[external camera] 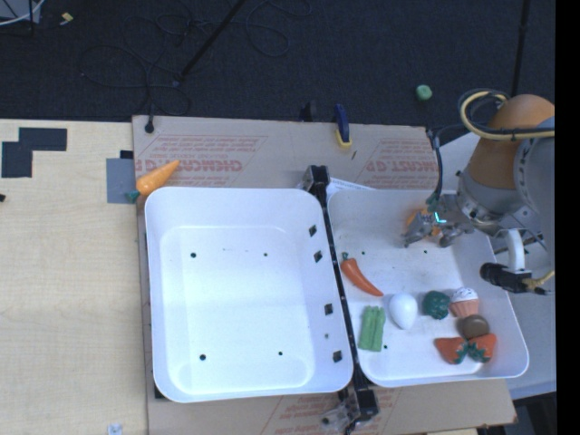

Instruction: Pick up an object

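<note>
The end effector point(426, 232) hangs low in the right white plastic bin point(399, 374), far above the smooth white egg point(402, 310); whether it is released or clenched, nobody can tell

We see an orange carrot point(156, 176) on the cardboard sheet point(217, 152), just beyond the left bin's point(236, 288) far-left corner. Blue clamp point(342, 125) on cardboard's far edge; small green ball point(423, 91) on dark floor beyond.

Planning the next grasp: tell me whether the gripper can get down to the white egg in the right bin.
Probably yes. The white egg lies open from above, apart from the green block and dark green vegetable; the gripper is in the same bin.
</note>
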You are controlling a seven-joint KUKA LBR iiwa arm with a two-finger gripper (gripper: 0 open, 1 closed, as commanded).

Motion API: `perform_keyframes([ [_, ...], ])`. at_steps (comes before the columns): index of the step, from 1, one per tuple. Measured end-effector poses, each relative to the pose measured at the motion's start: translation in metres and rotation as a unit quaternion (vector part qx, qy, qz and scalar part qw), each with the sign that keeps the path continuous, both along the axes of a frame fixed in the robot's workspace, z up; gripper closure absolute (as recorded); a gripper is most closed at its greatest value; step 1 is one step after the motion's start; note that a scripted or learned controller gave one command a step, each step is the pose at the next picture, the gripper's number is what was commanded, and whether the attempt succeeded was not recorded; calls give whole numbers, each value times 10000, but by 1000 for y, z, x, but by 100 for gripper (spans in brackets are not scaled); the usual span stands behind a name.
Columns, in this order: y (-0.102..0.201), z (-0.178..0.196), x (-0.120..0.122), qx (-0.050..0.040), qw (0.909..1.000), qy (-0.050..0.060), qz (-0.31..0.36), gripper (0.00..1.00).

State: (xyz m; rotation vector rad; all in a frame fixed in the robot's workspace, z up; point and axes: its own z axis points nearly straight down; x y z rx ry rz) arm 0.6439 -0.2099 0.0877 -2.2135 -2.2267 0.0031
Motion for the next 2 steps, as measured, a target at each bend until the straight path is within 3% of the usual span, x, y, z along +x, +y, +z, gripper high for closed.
perform_keyframes([
  [1,42,0,-1,5,10000,9,-20,0],
  [2,-5,0,0,-9,10000,-12,-35,0],
])
